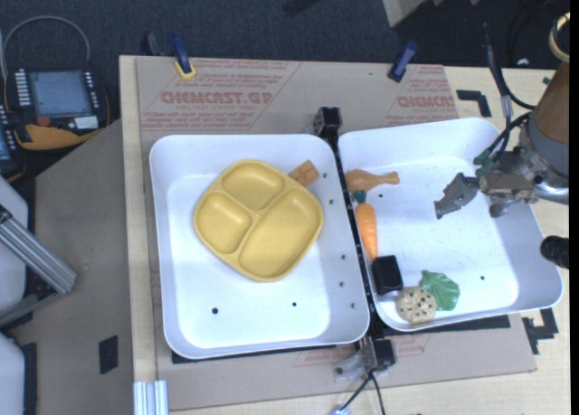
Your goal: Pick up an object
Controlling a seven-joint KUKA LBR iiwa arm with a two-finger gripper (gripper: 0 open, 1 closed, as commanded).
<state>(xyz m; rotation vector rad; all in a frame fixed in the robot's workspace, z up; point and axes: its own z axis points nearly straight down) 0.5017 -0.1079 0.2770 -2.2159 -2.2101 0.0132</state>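
- The pincer (477, 196) hangs over the right bin (507, 250), in its upper right part, well apart from the toys gathered by the divider (348, 223) between the two bins.
- Its two dark fingers (455, 194) are spread apart with nothing between them: released.
- Against that divider lies an orange carrot (365, 231), lengthwise along it.
- Just above the carrot, near the divider's top, rests a tan drumstick (369, 179).
- Below the carrot sits a small black block (387, 274), close to the divider.
- Further down, by the bin's lower rim, a speckled cookie (415, 305) touches a green leafy piece (442, 288).
- Left of the divider, the left bin (181, 296) holds a yellow sectioned plate (259, 220), with a small brown block (304, 173) at its upper right edge.
- Both bins rest on the counter (271, 88).
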